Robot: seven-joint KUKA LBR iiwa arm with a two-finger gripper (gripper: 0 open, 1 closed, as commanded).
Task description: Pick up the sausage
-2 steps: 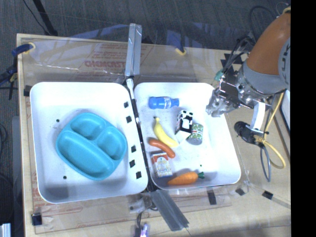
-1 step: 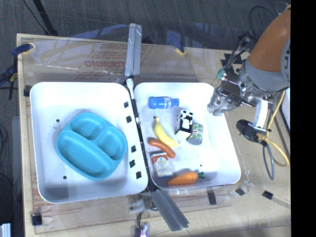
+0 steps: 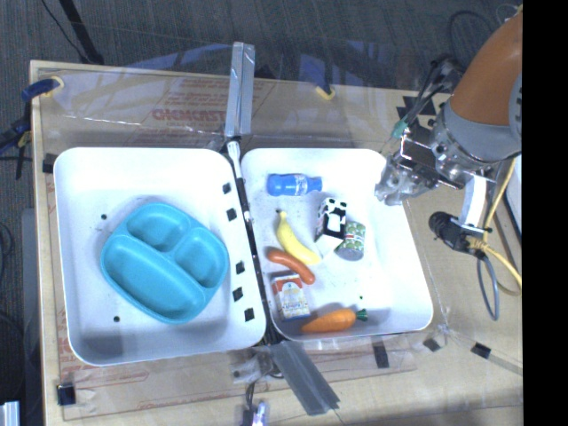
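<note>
The table (image 3: 106,91) carries two white bins side by side, one left bin (image 3: 75,264) and one right bin (image 3: 404,264). One grey arm (image 3: 484,78) with an orange band reaches in from the right, and its gripper (image 3: 391,189) hangs over the far right rim of the right bin; whether the jaws are released or clenched cannot be told from here, and nothing is seen between them.

In the left bin lies one blue divided plate (image 3: 164,260) with three compartments.

The right bin holds seven things. One carrot (image 3: 330,320) lies along the near wall, its green top to the right. One banana (image 3: 294,238) lies near the middle, running from far left to near right. The sausage (image 3: 290,265), one only, lies just beside the banana on its near side, close to the bin's left wall; its long axis slants from far left to near right, roughly matching the banana. One blue bottle (image 3: 294,185) lies on its side at the far end. One black-and-white toy (image 3: 333,218) sits right of the banana, touching one green can (image 3: 351,240). One small carton (image 3: 293,298) sits between sausage and carrot.
</note>
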